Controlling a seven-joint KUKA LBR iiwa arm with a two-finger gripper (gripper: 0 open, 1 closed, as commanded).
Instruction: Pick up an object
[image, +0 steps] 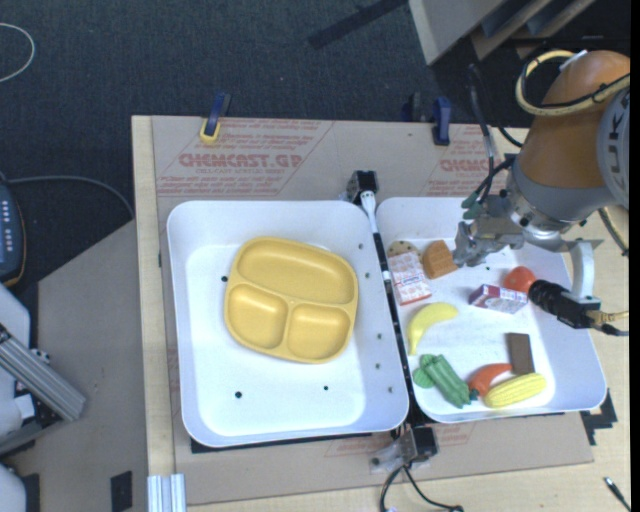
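Note:
My gripper (470, 248) hangs over the back of the right bin (590, 372), just right of a brown bread-like piece (438, 259). Nothing shows between it and the bin floor. Around it lie a cookie (402, 247), a red and white packet (408, 277), a small red and white box (497, 296) and a red round piece (519, 279). Nearer the front are a yellow banana (430, 320), a green vegetable (442, 378), a brown bar (519, 352), an orange-red piece (487, 376) and a yellow corn cob (515, 390).
The left bin (200, 390) holds a yellow divided plate (291, 298). A black divider (380, 262) runs between the two bins. The arm (570, 130) comes in from the upper right above the right bin's back corner.

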